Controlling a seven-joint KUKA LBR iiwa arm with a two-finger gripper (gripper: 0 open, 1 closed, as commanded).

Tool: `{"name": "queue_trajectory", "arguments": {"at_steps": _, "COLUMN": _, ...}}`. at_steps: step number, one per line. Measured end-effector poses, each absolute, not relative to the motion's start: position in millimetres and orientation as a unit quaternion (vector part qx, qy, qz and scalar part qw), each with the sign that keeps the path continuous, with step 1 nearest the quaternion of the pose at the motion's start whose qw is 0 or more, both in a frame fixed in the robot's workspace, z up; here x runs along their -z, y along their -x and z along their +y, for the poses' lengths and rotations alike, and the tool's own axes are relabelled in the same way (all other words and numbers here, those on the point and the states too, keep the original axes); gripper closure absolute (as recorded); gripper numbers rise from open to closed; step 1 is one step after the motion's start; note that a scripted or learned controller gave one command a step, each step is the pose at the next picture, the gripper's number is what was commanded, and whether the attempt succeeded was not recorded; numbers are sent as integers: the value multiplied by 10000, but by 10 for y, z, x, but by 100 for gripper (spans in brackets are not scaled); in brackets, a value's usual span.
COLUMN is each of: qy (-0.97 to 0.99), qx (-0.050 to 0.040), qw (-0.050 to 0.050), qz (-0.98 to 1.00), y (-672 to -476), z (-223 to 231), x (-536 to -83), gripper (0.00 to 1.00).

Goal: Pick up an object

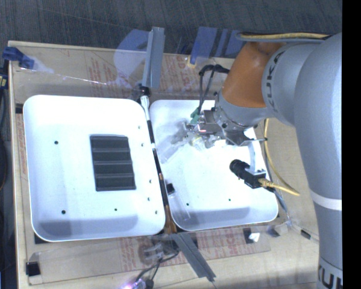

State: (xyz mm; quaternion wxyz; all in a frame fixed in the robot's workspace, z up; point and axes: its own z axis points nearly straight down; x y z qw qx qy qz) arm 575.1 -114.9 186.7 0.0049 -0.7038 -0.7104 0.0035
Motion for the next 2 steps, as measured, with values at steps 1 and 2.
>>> {"name": "queue_trajectory", "arguments": {"at_steps": 1, "qy": 7024, "qx": 2, "qw": -41, "qz": -7117, "y": -6204, "z": -1549, "x": -1049, "gripper": 0}}
{"name": "queue_trajectory", "arguments": {"at_steps": 2, "qy": 7000, "qx": -52, "qw": 61, "qz": -7141, "y": -6160, "z": -1515, "x": -1032, "gripper": 100}}
